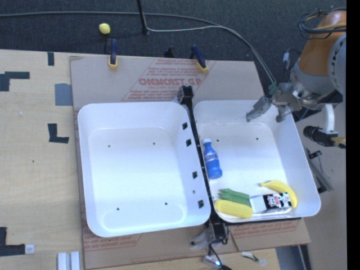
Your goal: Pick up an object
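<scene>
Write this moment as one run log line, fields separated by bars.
gripper: open, holding nothing, over right bin's far edge | blue bottle, corn, banana: lying in bin, untouched

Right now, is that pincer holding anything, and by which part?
Nothing is held. The pincer hangs open over the right bin's far edge, apart from the blue bottle, corn and banana.

— What's the bench point(34, 151) like?

— Pale wood, with dark tape marks point(56, 134) on its left part. A brown cardboard sheet point(163, 80) with red lettering lies flat on it, held at the far edge by two clamps point(113, 54).

— And on the sheet?

— Two shallow white bins, touching side by side: the left bin point(135, 167) and the right bin point(247, 151). Something small and pale, perhaps a bracket point(67, 259), sits at the near edge.
</scene>
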Action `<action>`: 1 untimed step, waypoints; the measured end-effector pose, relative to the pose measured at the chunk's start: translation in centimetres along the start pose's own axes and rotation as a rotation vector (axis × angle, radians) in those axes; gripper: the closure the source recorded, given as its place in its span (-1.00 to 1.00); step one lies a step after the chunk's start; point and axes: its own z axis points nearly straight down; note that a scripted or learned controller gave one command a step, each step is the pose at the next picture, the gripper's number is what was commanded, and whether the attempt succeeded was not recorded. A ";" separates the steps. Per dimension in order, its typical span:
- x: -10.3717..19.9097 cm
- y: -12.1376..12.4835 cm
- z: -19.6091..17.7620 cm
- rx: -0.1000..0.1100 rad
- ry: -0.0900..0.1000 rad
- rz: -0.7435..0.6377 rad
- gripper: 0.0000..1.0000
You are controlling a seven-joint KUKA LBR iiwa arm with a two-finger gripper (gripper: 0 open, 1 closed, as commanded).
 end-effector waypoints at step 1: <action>1.9 -1.0 10.0 0.008 0.002 0.000 -1.00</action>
